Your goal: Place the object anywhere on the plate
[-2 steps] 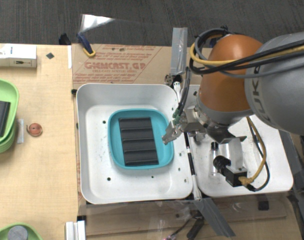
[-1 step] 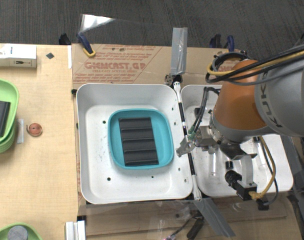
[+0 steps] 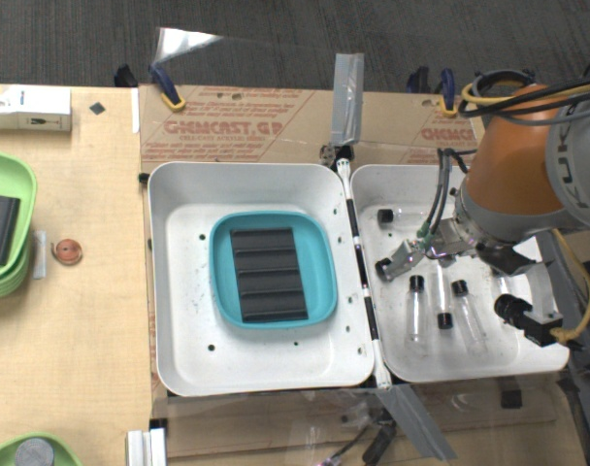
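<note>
The bench (image 3: pixel 72 357) carries two shallow white bins side by side, and the grey arm (image 3: pixel 523 178) with its orange band leans over the right bin (image 3: pixel 528 352). The left bin (image 3: pixel 179 338) holds the plate (image 3: pixel 319 260), a teal, square-cornered dish with a dark ribbed insert (image 3: pixel 268 275) lying flat in its well. The right bin holds the objects: several small clear vials with black caps, two of them lying near its middle, one (image 3: pixel 415 309) just below the gripper and another (image 3: pixel 444 304) beside it, with a third (image 3: pixel 464 294) a little to the right and a loose black cap (image 3: pixel 384 216) near the far wall. The gripper (image 3: pixel 397 263) sits low over the right bin's left side, close to the wall shared with the left bin; whether it is released or clenched I cannot tell, and no vial is seen caught in it. These vials look light, stiff, smooth and probably brittle, so they are likely to roll or slip; I judge the best hold is across the clear barrel near its middle, squeezed gently, rather than at the cap end. At the bench's left edge sit a green tray (image 3: pixel 9 178) and a small copper-coloured disc (image 3: pixel 68 251).
</note>
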`<control>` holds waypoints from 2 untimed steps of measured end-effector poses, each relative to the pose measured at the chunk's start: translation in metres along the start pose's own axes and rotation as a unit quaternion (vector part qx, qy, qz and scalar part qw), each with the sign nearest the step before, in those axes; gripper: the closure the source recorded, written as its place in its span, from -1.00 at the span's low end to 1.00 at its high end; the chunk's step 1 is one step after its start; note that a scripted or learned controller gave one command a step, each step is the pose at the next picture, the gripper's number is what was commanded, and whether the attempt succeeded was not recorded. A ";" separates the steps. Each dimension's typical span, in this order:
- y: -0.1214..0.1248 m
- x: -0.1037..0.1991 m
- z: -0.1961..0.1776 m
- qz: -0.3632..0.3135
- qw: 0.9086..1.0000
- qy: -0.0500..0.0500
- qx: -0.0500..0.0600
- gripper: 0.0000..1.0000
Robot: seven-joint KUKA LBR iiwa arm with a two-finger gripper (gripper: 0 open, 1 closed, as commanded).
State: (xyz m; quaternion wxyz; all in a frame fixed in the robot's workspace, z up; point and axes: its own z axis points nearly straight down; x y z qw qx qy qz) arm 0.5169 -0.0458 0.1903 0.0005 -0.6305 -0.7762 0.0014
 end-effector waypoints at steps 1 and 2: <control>0.035 -0.062 -0.148 -0.005 1.000 0.000 0.000 -1.00; 0.059 -0.154 -0.237 0.066 0.998 0.000 -0.001 -1.00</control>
